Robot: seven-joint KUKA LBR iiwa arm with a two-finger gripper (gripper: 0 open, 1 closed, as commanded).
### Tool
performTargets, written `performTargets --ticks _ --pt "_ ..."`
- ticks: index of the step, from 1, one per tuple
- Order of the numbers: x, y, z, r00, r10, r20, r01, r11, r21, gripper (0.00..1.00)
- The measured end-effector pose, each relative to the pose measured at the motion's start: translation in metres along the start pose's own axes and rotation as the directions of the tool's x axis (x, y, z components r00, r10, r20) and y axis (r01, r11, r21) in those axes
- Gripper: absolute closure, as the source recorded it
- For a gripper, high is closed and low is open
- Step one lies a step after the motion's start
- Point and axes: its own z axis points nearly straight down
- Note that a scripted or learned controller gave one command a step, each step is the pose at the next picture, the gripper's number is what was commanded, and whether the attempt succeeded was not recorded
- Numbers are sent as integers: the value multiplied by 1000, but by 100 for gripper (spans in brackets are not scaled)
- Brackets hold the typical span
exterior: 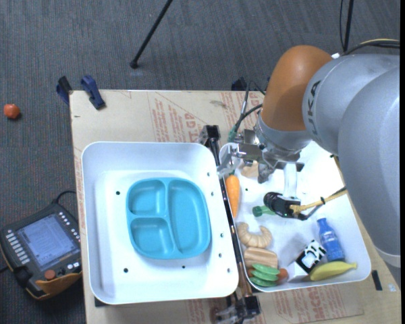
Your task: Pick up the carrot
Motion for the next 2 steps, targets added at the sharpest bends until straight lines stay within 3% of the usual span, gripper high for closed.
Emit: performTargets --ticks 1,2 --pt "11 3 0 977 214 0 -214 977 0 0" --pt "-9 5 0 961 276 0 -276 961 0 0"
